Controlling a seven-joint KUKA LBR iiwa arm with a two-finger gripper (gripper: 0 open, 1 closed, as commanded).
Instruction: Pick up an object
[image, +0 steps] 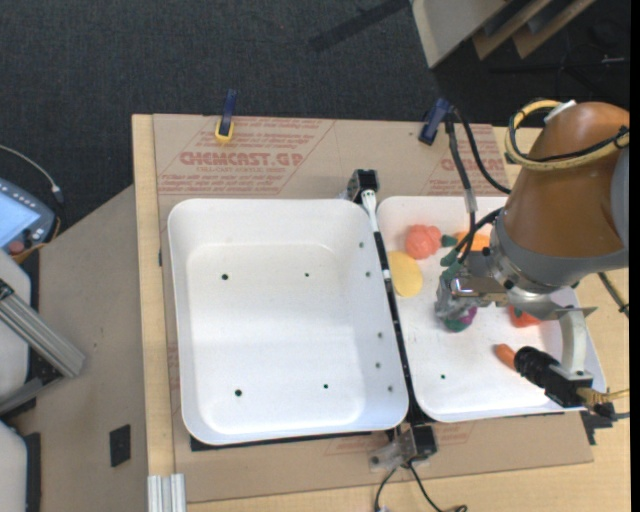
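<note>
My gripper (456, 302) hangs low over the middle of the right bin (440, 395). Right beneath its tip lies a small green and purple object (461, 319), partly hidden by it; whether the two touch I cannot tell. A yellow object (405, 272) rests just left of the gripper by the bin's left wall. Behind that is a pink-orange lumpy object (422, 240). The arm's orange band and grey wrist cover the bin's right part.
An orange piece (476, 240) peeks out behind the wrist, a red piece (522, 319) sits under the arm, and a small orange piece (505, 352) lies toward the front. The left bin (200, 300) adjoins the right one along a shared wall.
</note>
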